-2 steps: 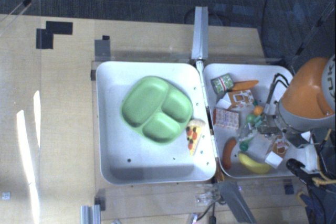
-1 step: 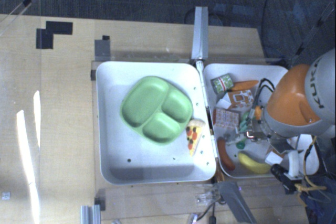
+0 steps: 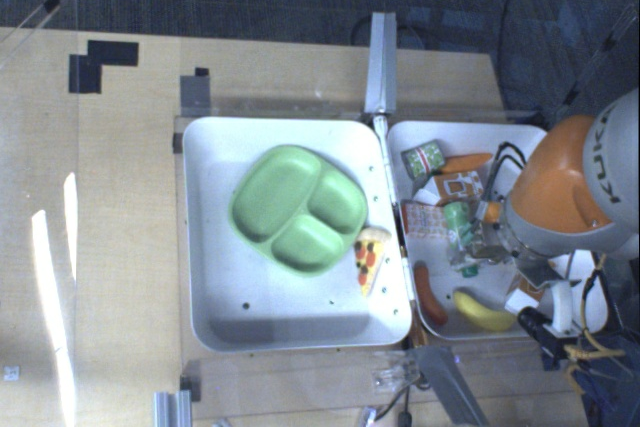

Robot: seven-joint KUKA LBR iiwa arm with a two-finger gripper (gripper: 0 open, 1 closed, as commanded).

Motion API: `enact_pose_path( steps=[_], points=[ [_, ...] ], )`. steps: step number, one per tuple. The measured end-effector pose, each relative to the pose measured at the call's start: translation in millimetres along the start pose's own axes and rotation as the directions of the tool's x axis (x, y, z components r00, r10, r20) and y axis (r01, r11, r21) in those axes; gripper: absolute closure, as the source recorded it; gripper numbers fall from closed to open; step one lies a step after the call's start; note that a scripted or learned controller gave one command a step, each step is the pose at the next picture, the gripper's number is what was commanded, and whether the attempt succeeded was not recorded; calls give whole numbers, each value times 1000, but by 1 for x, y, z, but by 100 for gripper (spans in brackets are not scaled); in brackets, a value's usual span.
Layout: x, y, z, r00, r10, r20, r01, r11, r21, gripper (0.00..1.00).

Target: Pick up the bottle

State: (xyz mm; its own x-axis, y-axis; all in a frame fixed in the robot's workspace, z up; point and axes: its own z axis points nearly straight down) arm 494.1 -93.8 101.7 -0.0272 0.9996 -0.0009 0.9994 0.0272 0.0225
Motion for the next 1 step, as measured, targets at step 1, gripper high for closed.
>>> enact_pose_path(
  steps=[1],
  points=[
    [49, 15, -175, 976, -220, -4, 220, 975, 15, 100]
  ],
)
